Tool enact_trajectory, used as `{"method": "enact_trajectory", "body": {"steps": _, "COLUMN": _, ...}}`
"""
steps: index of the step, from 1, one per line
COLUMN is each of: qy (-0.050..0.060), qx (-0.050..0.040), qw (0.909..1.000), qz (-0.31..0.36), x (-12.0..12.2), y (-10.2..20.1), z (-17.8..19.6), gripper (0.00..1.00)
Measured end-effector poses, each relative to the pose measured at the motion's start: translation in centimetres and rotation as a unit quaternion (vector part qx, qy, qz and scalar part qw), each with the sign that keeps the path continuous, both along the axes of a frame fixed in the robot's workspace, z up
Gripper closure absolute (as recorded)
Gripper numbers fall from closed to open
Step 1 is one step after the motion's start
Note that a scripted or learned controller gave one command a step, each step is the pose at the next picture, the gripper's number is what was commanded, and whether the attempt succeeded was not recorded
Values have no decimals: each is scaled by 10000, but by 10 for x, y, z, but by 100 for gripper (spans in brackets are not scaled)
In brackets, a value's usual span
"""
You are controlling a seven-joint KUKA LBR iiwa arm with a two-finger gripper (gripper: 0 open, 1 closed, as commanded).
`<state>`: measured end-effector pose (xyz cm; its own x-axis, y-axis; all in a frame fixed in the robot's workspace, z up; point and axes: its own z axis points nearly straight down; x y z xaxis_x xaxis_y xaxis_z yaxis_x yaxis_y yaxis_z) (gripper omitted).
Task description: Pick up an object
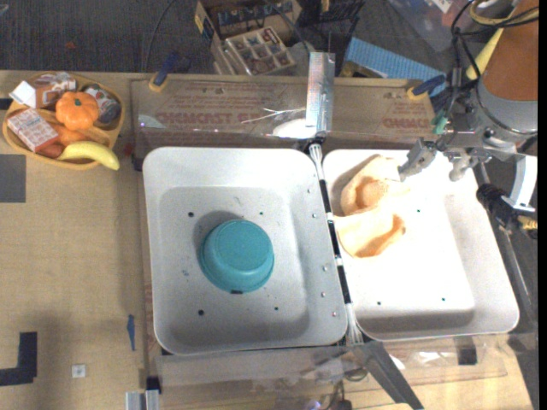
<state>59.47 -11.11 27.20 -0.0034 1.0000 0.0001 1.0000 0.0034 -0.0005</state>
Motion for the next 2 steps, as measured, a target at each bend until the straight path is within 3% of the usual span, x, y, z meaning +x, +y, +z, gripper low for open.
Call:
{"method": "enact_trajectory", "body": {"steps": 1, "qy": -1, "qx": -1, "qw": 10000, "qz": 43, "x": 3, "y": -32, "z": -161, "gripper": 0}}
{"method": "enact_trajectory", "body": {"steps": 2, "qy": -74, "qx": -21, "qw": 9962, "qz": 863, "x": -7, "y": 8, "z": -180, "gripper": 0}}
